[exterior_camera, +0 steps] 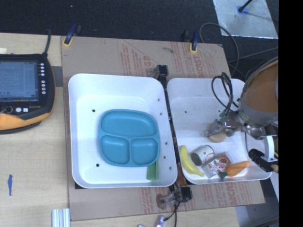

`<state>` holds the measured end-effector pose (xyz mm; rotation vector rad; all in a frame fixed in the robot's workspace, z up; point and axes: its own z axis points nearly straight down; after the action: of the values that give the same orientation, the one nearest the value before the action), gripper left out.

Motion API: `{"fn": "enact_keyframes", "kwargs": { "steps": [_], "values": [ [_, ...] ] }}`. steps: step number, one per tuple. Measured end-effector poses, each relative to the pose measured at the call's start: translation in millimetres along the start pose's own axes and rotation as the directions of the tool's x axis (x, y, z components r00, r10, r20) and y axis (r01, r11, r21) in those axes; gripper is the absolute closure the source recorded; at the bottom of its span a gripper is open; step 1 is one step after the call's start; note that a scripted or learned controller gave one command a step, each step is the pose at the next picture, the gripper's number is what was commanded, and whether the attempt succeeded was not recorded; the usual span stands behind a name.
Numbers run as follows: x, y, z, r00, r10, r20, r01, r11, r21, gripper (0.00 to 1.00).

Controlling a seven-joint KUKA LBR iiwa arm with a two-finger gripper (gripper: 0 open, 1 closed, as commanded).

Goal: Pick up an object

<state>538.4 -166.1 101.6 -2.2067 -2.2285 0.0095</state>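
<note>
Camera view: hand low in right bin, nothing lifted

Left bin (80,126) holds a blue divided plate (128,137). Right bin (189,91) carries a banana (188,161), tin (203,153) and carrot (238,167). Hand (218,129) sits over a tan object (217,137); its grip is impossible to judge. Pick apparently unfinished.

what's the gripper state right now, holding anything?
gripper: low in the right bin, right over a small tan object; open or shut cannot be told, and no grasp is visible.

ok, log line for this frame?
gripper: low in right bin | over tan round object | grasp: unclear | banana, can, carrot: untouched
</note>
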Motion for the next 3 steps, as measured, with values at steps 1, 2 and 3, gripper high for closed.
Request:
{"fn": "enact_keyframes", "kwargs": {
  "steps": [1, 2, 3],
  "values": [
    [103, 64, -92, 1.0, 0.005, -0.003, -0.005, 1.0, -0.007, 1.0],
    [10, 33, -192, 1.0, 0.009, 0.001, -0.009, 1.0, -0.007, 1.0],
    [12, 33, -191, 1.0, 0.007, -0.001, -0.007, 1.0, -0.006, 0.0]
  ]
}}
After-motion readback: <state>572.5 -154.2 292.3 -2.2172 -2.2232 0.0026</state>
